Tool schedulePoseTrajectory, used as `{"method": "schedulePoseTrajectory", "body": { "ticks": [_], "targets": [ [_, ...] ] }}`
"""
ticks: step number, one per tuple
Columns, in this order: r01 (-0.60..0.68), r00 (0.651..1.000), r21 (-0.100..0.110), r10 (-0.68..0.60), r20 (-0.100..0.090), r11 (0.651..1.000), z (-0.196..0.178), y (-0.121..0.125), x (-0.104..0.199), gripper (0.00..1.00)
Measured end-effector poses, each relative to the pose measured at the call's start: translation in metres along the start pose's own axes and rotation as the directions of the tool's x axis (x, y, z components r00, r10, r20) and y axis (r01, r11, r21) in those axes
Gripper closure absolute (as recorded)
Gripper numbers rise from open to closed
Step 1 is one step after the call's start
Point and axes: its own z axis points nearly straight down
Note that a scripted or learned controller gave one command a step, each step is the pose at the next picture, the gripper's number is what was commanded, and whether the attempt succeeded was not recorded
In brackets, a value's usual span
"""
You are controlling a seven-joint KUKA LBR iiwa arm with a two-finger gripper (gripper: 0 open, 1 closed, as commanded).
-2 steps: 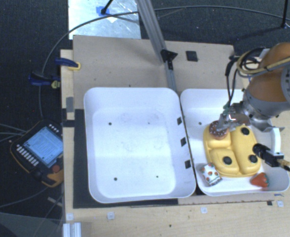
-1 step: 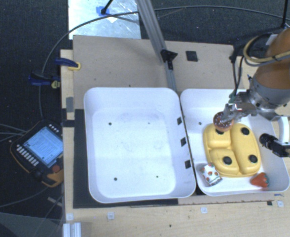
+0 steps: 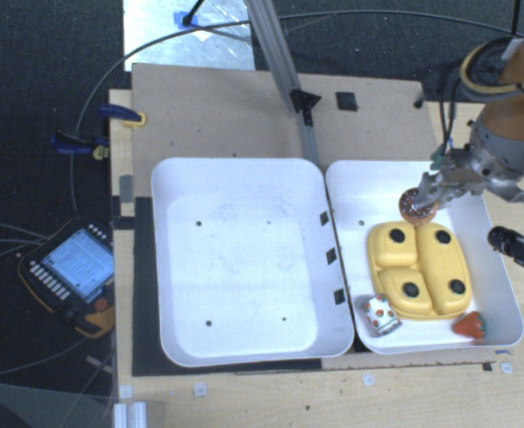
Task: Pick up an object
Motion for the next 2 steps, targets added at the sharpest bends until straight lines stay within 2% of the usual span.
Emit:
{"method": "schedulePoseTrajectory", "body": {
  "ticks": [1, 2],
  "targets": [
    [0.004, 1.000, 0.004, -0.004, -0.002, 1.000, -0.005, -0.003, 0.055, 1.00],
    [0.002, 1.000, 0.004, -0.002, -0.002, 1.000, 0.007, -0.004, 0.101, 1.00]
  ]
}}
